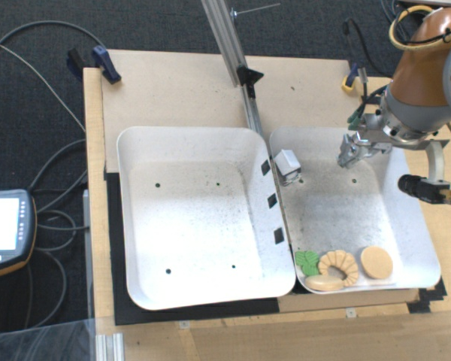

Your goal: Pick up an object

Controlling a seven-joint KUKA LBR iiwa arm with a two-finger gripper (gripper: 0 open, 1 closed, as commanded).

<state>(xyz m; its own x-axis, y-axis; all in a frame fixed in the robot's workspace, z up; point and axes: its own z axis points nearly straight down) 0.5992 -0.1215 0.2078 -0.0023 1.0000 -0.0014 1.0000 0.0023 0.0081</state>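
Three food items [338, 268] sit along the right bin's [406, 224] near edge; pincer [349, 156] state unclear.

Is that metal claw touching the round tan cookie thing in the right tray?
Apart. The camera view shows the gripper near the right bin's far end, while the round tan piece lies at its near edge, with bare bin floor between them.

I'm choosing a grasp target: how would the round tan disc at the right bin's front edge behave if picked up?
The round tan disc lies flat and thin, so fingers may struggle to get under it. It looks rigid and probably light. Lifted on edge, it could roll. It sits beside the ridged croissant-like piece, which may get nudged.
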